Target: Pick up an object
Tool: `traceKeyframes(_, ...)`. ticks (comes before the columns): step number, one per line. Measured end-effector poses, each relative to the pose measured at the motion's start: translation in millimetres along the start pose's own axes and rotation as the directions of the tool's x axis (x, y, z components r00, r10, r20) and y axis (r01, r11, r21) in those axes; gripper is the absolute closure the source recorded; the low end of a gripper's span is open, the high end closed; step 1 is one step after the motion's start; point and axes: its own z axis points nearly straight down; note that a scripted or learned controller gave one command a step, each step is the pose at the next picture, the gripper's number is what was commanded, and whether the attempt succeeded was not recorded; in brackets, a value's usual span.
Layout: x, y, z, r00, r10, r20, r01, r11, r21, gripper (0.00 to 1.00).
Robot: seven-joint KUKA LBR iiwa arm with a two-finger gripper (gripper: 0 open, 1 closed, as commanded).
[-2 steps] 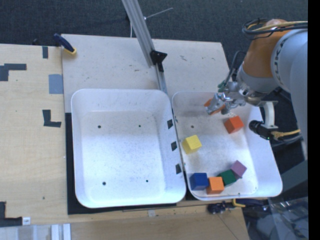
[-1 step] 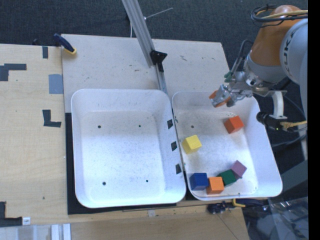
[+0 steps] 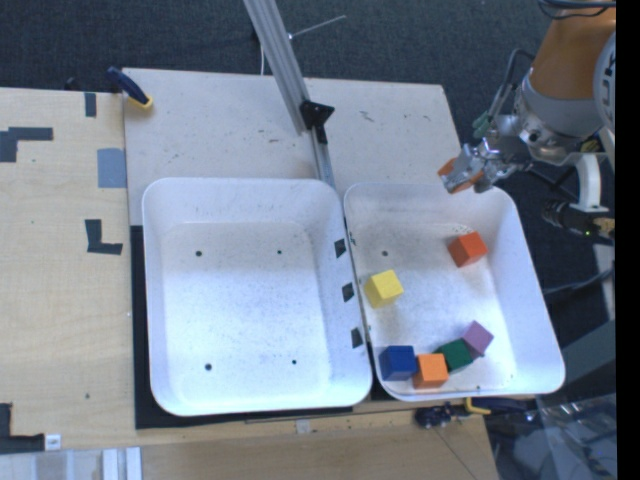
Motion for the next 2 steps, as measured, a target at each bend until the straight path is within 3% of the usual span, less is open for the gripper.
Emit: traceKeyframes(2,91,-36,7,1.000,-0.003,-0.002,0.003,1.000,0.009,1.00)
